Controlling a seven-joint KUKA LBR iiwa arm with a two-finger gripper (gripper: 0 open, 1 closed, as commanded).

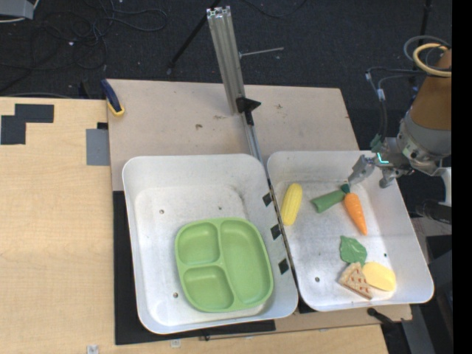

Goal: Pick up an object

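The tool [372,169] is hovering over the far right part of the right bin [317,286], and nothing is sitting between its fingers; they look slightly parted, though at this size and slant I cannot tell for sure.

The nearest candidates are lying just below and to the camera-left of the tool: a carrot [355,210] with a green top [327,200], the two touching near the tool's tip. Farther left of the tool a corn cob [291,203] is lying alone. Well below it, toward the near rim, a green leafy piece [352,250], a yellow wedge [379,276] and a cracker-like piece [355,281] are crowding together.

The main risk, as I judge it, is a descent landing between the carrot and its green top, nudging both aside and closing on air. The carrot's tapering, slick shape could also squirt out of a pinch. The bin's right rim is running close beside the tool, so a sideways drift could catch a finger on it.

Open room is lying left of the tool, around the corn cob, and in the left bin [147,198] beside the green divided plate [221,264].
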